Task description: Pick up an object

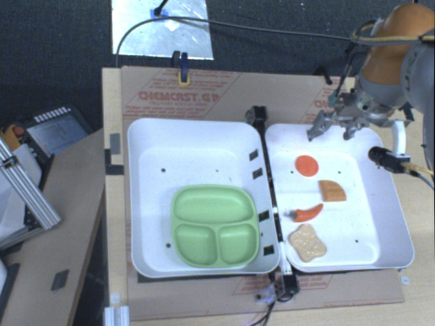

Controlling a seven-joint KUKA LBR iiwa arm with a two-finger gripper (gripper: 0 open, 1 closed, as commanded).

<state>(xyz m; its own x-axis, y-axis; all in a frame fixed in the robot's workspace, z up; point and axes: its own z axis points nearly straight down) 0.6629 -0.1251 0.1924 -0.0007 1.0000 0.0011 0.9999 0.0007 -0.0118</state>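
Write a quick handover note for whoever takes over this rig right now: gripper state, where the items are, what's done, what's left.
Gripper: open, holding nothing, above the far edge of the right bin.
Right bin: red disc, orange wedge, red chili pepper, beige cracker-like piece, all lying flat.
Left bin: green divided tray.
Done: nothing picked yet.
Left: choose an item, descend, grasp, lift. The red disc lies nearest the gripper.
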